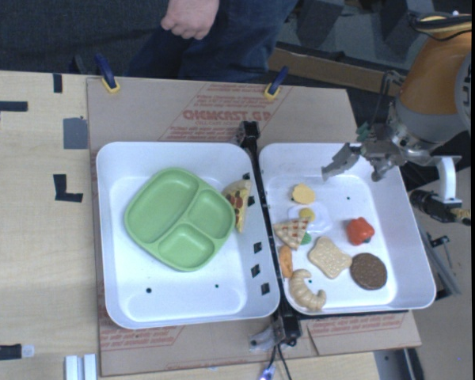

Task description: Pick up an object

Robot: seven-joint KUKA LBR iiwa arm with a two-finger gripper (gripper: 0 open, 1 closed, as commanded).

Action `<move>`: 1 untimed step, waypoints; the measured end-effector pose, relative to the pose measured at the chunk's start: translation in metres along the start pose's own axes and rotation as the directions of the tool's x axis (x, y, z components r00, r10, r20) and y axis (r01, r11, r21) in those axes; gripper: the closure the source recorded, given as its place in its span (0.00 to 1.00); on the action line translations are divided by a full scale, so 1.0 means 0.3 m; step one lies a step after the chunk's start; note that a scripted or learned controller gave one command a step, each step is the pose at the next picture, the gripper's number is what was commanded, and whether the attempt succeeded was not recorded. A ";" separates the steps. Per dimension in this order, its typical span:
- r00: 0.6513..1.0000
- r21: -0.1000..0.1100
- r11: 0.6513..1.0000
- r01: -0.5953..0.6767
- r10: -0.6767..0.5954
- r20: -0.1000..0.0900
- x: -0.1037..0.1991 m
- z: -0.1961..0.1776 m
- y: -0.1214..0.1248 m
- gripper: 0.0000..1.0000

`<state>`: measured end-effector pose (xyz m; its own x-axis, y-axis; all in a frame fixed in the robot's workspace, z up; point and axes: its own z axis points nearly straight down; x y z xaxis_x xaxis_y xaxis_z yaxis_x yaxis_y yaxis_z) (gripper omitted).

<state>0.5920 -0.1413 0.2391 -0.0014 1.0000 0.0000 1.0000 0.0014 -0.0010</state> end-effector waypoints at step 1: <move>1.000 -0.012 1.000 0.001 -0.001 0.000 0.034 0.456 -0.130 0.00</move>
<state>0.5528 -0.1311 0.1025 -0.0022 1.0000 -0.0002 0.9999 0.0022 0.0107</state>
